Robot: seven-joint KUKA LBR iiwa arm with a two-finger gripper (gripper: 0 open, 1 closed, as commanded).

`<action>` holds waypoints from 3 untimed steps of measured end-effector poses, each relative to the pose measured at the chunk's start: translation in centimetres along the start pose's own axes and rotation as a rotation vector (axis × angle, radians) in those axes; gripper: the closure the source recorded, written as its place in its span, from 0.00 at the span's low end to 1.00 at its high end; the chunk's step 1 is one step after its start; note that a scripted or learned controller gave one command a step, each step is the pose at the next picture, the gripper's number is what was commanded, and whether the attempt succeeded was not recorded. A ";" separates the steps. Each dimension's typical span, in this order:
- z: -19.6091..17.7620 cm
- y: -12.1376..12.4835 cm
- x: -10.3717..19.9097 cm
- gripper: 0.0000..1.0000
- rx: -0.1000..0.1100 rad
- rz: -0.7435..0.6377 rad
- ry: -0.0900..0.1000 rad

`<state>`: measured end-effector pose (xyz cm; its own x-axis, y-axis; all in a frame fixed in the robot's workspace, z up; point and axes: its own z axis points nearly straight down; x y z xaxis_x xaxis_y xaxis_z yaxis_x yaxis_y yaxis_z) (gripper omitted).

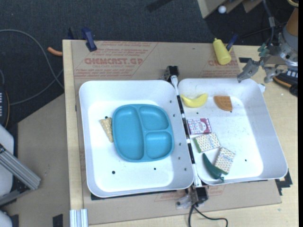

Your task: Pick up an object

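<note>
Your targets sit in the right bin (265, 126), clustered along its left side. At the top there's a banana (194, 100) lying near the left wall, and just to its right a brown wedge (223, 102) that looks like toast. Below them, a maroon packet (198, 126) lies flat, then a checkered packet (207, 142) just under it. Further down, a third packet (225, 159) rests touching a dark green piece (211, 167) at the bin's lower left corner. The right half of that bin is bare white floor with small specks.

Look up and right: your hand (259, 69) hovers over the counter (142, 56) just beyond the right bin's top right corner, well apart from every item. It's holding nothing. You can see metal prongs spread there, but whether the fingers are wide or narrow I cannot tell from this angle.

Over in the left bin (94, 164), a blue tray (142, 131) with 3 compartments sits in the middle, tilted a bit. A tan cracker (107, 128) lies at its left edge, touching it.

Outside the bins, a yellow bottle (221, 51) lies on the counter above the right bin, and a blue clamp (88, 39) grips the counter's top left edge. A black clip (171, 73) sits where the 2 bins meet at the top.
</note>
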<state>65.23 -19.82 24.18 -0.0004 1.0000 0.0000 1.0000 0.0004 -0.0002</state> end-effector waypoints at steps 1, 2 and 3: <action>14.3 1.3 3.7 0.00 0.003 -0.001 0.001; 13.1 1.5 3.7 1.00 -0.002 -0.002 -0.001; 12.7 0.0 5.7 1.00 0.001 -0.001 0.001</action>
<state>65.20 -14.15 11.48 -0.0014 1.0000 0.0007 1.0000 0.0014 -0.0017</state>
